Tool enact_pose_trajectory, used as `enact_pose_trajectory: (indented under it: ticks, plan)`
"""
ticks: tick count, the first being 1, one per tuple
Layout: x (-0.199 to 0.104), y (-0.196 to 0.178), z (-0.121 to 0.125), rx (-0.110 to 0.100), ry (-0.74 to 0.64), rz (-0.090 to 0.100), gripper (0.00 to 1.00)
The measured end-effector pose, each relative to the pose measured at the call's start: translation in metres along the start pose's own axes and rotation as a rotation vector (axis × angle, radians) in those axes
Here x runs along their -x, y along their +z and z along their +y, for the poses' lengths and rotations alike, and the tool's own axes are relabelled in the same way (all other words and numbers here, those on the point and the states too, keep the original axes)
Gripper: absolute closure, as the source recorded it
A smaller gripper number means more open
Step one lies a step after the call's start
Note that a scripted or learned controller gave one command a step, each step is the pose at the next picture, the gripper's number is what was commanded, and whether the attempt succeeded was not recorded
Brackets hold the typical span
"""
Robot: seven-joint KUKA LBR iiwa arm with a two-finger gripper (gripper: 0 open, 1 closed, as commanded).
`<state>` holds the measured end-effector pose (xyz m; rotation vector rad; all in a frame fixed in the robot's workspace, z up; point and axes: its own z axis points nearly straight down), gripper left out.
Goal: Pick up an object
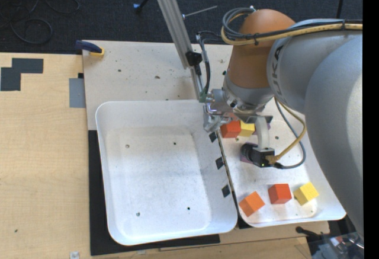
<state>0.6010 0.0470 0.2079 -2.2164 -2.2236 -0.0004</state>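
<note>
While beneath arm [260, 56], block [231, 130] amid cables [294, 148]

The grey arm [320, 92] with its orange band [257, 53] reaches in from the right and hangs over the right bin [331, 210], close to the divide between the two bins. The gripper [235, 124] sits low above an orange block [230, 129] and a yellow block [247, 128] that touch each other; the jaws are hidden by the wrist. Near the right bin's front edge lie an orange cube [252, 202], a red cube [279, 193] and a yellow cube [306, 193], in a row, just apart. The left bin [112, 133] shows scattered dark specks. Both bins rest on the pale surface [136, 71], where a slanted aluminium rail [174, 15] rises.
</note>
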Motion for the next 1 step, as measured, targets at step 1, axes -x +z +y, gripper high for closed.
enact_pose_trajectory:
  ticks: [1]
  plan:
    - [-0.0408,-0.0221,0.0328,0.002,0.000,0.000,1.00]
